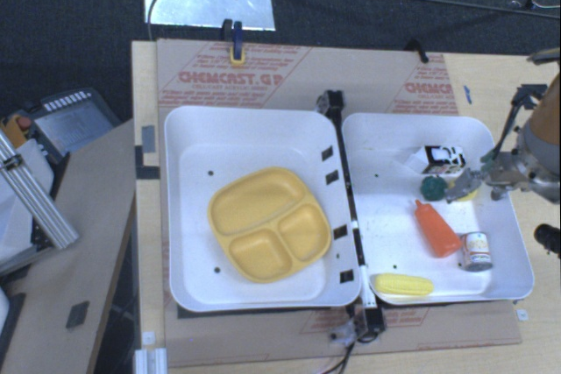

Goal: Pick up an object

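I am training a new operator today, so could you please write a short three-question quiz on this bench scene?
1. True or false: the yellow three-compartment plastic tray lies in the left white bin.
2. Which lies nearest the right white bin's front edge? A. orange plastic bottle B. yellow corn cob C. small labelled can
3. Fill in: beside the dark green round object hovers the ___.

Key: 1 true; 2 B; 3 end effector.

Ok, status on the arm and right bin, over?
Gripper low over right bin, beside green ball. Nothing seen between fingers. Orange bottle, can, corn lie close by.
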`<state>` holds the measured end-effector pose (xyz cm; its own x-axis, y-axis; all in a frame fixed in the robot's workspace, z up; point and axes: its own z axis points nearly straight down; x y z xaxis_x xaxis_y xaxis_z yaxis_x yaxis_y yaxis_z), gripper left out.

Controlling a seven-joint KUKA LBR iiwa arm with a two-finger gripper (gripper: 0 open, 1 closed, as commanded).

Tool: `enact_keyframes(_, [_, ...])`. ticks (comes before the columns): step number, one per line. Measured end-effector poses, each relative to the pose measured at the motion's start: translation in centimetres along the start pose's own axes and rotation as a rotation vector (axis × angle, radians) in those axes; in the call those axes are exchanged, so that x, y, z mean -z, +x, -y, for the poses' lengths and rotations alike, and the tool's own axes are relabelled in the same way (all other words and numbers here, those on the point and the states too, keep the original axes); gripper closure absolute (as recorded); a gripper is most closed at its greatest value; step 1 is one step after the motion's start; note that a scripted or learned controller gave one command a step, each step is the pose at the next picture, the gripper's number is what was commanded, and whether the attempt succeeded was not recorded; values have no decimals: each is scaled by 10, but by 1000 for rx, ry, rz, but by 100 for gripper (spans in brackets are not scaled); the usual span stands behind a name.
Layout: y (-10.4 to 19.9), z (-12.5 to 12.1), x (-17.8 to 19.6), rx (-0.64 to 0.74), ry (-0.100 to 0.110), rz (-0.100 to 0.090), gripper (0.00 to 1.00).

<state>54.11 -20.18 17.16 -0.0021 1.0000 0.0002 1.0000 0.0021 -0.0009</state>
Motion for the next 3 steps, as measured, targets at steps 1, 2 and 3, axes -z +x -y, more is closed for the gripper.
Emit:
enact_keyframes(1, [0, -8, -59, -2, -5, 1, 0])
enact_keyframes(2, [-1, -8, -45, -1, -7, 3, 100])
enact_keyframes(3, [-1, -6, -1, 1, -6, 2, 100])
